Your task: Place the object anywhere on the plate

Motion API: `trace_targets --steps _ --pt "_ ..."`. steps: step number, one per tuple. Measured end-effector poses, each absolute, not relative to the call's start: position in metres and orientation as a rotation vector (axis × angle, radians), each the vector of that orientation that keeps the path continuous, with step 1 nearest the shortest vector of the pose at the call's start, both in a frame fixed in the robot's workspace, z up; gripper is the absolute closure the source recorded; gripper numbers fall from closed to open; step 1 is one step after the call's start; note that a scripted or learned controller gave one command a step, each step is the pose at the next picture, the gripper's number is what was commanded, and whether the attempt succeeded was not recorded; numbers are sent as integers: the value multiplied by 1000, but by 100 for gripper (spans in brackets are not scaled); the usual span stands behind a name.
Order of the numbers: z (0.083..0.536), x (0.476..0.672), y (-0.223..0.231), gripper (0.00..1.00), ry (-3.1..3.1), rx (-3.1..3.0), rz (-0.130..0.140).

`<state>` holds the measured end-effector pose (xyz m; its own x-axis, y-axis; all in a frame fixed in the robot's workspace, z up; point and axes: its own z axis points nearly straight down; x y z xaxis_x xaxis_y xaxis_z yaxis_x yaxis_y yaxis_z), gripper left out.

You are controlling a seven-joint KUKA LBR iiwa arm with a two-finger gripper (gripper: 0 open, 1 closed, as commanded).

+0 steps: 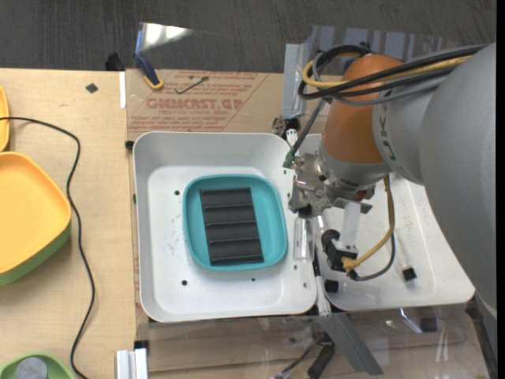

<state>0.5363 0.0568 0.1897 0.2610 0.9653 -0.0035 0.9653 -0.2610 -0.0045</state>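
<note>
A teal plate [274, 227] with rounded corners lies in the middle of the left white bin [158, 235]. A black ridged rectangular object [231, 226] rests flat on the plate, near its centre. My gripper [309, 237] hangs over the wall between the two bins, just to the right of the plate's right rim and apart from the black object. Nothing shows in the gripper. The orange wrist band [359, 121] and the grey arm cover much of the right bin [426, 243].
Yellow dishes [28, 212] are stacked on the wooden bench at the left, with a black cable [79, 235] running past them. Cardboard [197, 101] lies behind the left bin. A small black piece [408, 274] sits in the right bin.
</note>
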Motion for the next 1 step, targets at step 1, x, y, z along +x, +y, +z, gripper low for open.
trace_targets --steps 1 --pt "190 574 89 100 -2041 -2388 9"
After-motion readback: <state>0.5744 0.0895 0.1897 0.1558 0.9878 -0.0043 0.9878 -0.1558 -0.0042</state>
